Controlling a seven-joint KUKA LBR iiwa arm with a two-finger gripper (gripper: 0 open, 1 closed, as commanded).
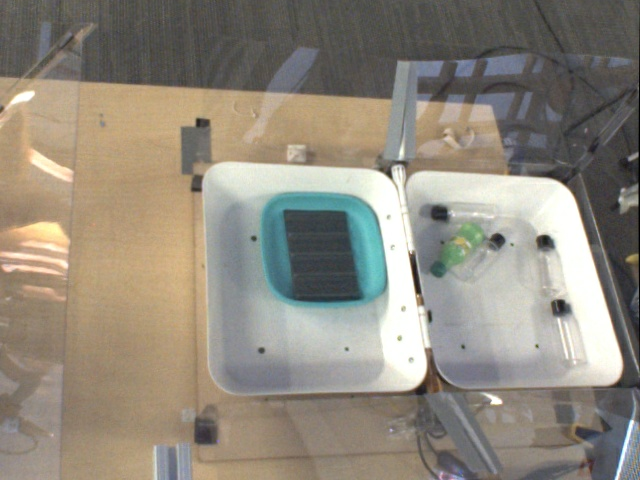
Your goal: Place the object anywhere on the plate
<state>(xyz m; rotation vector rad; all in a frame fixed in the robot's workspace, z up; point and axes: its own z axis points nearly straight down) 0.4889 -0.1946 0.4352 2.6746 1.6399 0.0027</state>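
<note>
1. Here, a teal plate [323,249] is sitting in the left bin [235,298], carrying a dark ridged slab [322,255].
2. A green bottle [457,247] is lying in the right bin [510,353], among clear tubes [556,293] with black caps.
3. Both bins are resting on the table [120,268].
4. The pincer's state: I cannot tell.

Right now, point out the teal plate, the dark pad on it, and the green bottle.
Teal plate [273,258]: camera view, on its bare left rim.
Dark pad [321,254]: camera view, on the pad's middle.
Green bottle [455,250]: camera view, on its green body, in the right bin.
</note>
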